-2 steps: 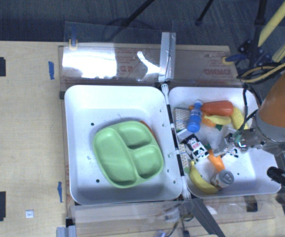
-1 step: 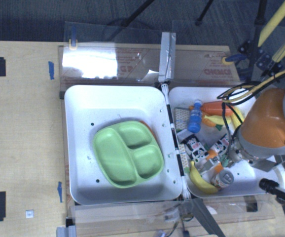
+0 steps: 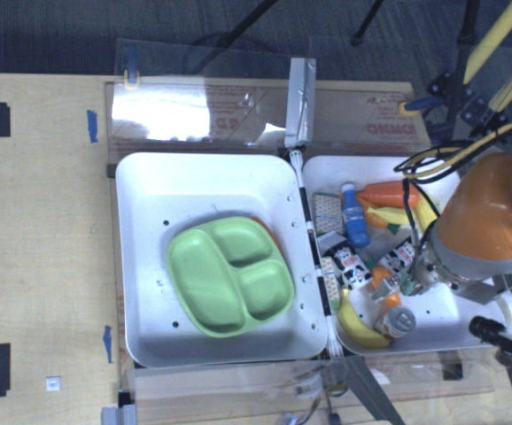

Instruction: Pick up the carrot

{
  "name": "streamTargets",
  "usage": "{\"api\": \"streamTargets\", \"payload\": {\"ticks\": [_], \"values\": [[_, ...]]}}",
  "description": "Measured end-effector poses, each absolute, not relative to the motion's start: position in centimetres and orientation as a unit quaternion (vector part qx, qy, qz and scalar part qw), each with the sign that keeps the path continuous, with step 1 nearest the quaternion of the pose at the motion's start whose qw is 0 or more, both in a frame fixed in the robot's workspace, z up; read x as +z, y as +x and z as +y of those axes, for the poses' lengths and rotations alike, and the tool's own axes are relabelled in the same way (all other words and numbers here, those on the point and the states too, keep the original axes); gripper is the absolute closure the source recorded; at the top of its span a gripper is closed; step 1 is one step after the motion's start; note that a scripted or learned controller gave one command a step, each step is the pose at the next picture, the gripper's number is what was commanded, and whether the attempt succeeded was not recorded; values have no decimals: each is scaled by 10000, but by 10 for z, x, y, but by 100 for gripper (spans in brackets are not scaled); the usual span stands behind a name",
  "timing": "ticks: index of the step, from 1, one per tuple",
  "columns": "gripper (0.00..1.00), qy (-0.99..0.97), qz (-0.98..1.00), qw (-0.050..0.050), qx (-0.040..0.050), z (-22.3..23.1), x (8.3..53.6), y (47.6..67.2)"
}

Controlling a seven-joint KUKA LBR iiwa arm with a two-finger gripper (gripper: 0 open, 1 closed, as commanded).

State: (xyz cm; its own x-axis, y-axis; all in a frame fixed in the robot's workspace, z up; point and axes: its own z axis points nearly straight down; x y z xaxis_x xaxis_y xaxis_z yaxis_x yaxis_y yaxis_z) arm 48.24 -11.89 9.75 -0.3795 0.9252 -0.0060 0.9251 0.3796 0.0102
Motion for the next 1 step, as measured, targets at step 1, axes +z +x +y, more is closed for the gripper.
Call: {"api": "streamTargets", "payload": {"ticks": [1], "values": [[100,6054,7959,7,2,-87,209,511]]}}
